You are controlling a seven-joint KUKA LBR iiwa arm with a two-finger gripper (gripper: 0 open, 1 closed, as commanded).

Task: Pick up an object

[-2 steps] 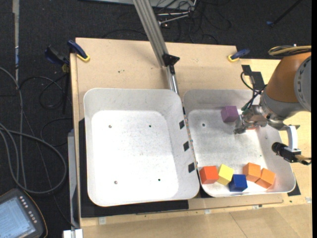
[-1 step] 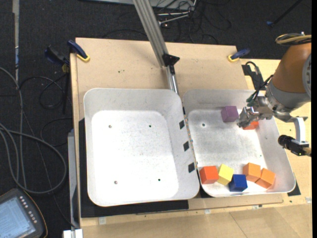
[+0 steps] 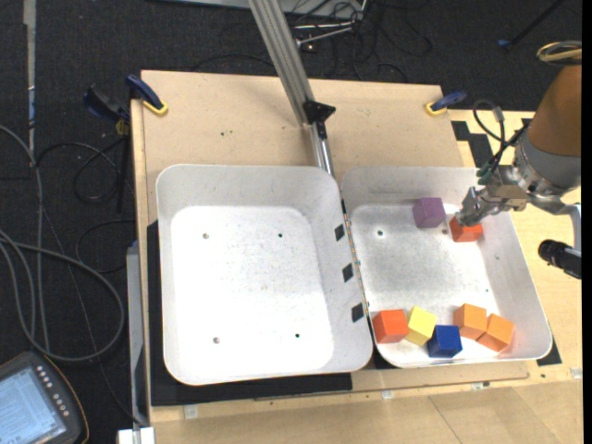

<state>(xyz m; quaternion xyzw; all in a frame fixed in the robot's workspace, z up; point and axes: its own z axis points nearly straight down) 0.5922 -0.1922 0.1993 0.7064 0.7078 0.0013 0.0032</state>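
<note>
The gripper (image 3: 470, 213) sits low over a red block (image 3: 467, 231) in the right bin (image 3: 518, 276); how far it is open cannot be told. The block looks cube-like, no clear long axis. Just left lies a purple cube (image 3: 428, 212). Well below cluster more blocks (image 3: 444, 329). No writing is legible.

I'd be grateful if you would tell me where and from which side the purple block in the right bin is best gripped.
Grip the purple block across two opposite flat side faces, coming straight down from above. It sits flat on the right bin floor, and its left and near sides look free. The red block and the gripper crowd its right side, so probably close the fingers across the near and far faces.
</note>
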